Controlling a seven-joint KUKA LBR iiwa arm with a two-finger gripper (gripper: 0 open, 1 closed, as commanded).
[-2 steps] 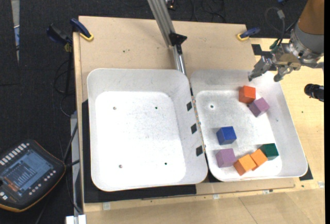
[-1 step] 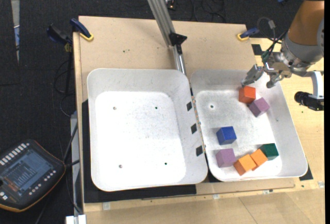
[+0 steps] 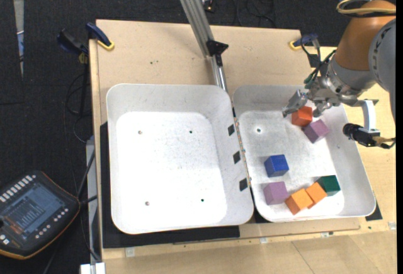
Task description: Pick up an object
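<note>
Centrally in right white plastic bin (image 3: 352, 203): small orange-red cube (image 3: 303, 116) sits directly under two-finger gripper (image 3: 306, 104); whether fingers clasp it, cannot tell. Lilac cube (image 3: 316, 130) touching it at lower right. Nearer front: blue cube (image 3: 276, 165), purple cube (image 3: 274, 192), orange cube (image 3: 300, 199), green cube (image 3: 329, 186). Left white bin (image 3: 119, 140) speckled with dark flecks. Both bins on pale wooden bench (image 3: 164, 52); dark floor around, cables behind, teach pendant (image 3: 28, 213) front left.
</note>
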